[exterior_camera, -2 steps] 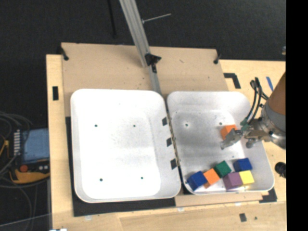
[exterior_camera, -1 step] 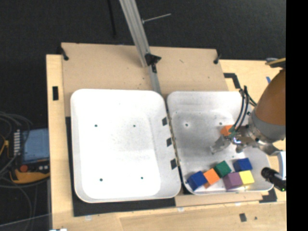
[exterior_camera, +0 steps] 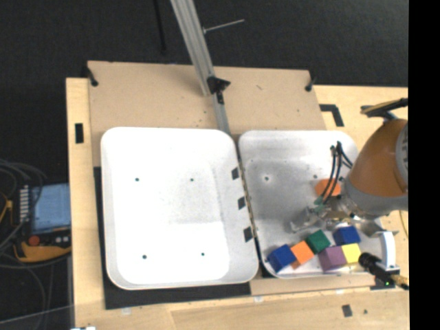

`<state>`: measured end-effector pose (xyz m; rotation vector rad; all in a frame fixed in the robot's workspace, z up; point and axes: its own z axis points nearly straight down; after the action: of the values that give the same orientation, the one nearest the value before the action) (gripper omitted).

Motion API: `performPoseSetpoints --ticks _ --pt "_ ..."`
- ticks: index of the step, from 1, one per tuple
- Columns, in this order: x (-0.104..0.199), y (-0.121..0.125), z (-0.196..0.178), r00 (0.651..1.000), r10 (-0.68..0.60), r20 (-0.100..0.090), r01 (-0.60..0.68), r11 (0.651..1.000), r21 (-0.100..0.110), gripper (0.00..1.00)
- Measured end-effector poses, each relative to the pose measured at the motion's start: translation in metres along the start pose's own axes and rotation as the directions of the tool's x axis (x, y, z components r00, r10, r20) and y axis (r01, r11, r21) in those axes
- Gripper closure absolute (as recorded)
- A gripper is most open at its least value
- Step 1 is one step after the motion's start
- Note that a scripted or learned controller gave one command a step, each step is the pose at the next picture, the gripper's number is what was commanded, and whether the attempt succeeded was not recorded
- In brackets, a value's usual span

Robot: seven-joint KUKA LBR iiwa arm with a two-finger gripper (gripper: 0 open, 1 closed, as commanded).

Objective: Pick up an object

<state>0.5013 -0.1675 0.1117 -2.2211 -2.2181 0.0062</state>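
i see the gripper (exterior_camera: 307, 218) low in the right bin (exterior_camera: 275, 157), and i cannot tell its state from this slant. the blocks sit clustered along the bin's near edge: blue block (exterior_camera: 281, 257), orange block (exterior_camera: 302, 252), green block (exterior_camera: 317, 242), purple block (exterior_camera: 333, 258). the green one lies nearest, just toward the near edge from the gripper.

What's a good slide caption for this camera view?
Gripper reaching into the right bin above a cluster of colored blocks.
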Motion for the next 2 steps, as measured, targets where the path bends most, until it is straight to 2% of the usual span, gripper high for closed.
performPoseSetpoints --ticks 1,2 --pt "0.0 0.003 -0.014 1.0 0.004 -0.001 -0.004 1.0 -0.011 1.0" --pt "-0.002 0.002 -0.058 1.0 -0.004 0.001 0.004 1.0 -0.011 1.0"
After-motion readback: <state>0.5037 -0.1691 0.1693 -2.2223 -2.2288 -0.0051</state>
